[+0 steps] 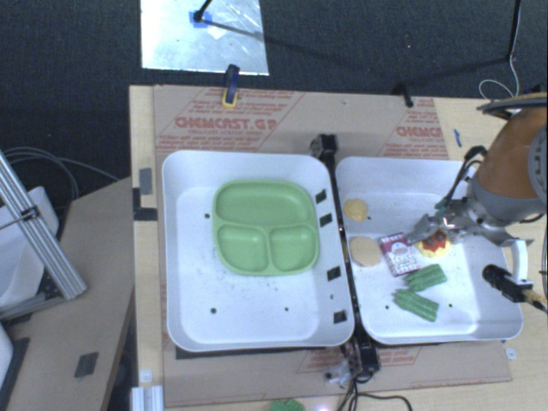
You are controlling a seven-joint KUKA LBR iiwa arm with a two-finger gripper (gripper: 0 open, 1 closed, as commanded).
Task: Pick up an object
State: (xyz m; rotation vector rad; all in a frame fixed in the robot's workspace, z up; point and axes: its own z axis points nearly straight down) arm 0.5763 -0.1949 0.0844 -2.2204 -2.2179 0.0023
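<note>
Pincer sits low in the right bin, at the frame's right-centre, over a small red-and-yellow object; whether it is clenched or released cannot be told. Just left lies a maroon packet, below it two green pieces, farther left two tan discs. Left bin holds a green divided plate.

Tan surface with red printed lettering along its far part. Two shallow white bins sit directly on it, side by side and touching at the middle: left bin, right bin. A small yellow-and-blue clamp sits at the surface's far edge. Black clips at the seam between bins.
</note>
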